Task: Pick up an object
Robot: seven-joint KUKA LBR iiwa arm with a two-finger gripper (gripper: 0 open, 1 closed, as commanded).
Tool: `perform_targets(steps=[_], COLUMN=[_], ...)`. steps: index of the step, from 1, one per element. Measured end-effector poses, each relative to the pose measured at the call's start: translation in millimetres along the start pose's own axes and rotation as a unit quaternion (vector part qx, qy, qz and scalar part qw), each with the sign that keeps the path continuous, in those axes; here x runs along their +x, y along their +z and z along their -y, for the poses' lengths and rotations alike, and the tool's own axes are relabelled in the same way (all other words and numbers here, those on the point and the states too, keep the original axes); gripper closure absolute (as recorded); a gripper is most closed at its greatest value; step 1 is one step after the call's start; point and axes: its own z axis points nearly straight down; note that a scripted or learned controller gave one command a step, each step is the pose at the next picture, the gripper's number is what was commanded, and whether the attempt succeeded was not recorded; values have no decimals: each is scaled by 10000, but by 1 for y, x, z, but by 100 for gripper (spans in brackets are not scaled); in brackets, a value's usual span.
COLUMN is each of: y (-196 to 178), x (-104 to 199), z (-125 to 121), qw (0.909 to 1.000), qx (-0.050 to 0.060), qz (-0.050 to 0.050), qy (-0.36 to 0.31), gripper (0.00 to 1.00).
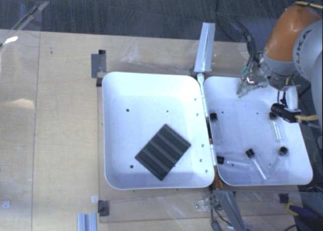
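A dark grey ribbed slab (163, 152) lies at a slant in the left bin (116, 94), toward its front. Several small clear tubes with black caps lie in the right bin (229, 94): one (277, 130) near the right wall, one (256, 164) at the front middle, one (230, 162) at the front left. A lone black cap (213, 117) sits by the left wall. My gripper (246, 87) hangs over the back of the right bin, away from all the tubes, with nothing seen in it.
The grey and orange arm (290, 38) comes in over the right bin's back right corner, with cables trailing behind it. A metal bar (205, 48) stands behind the seam between the bins. Bare wooden bench (50, 124) lies to the left.
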Motion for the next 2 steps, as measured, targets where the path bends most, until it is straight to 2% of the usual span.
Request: perform_targets(steps=[2], y=[-27], x=[1], z=[-5], qw=[10000], qx=[-80], qz=[15], qy=[-30], gripper=[100])
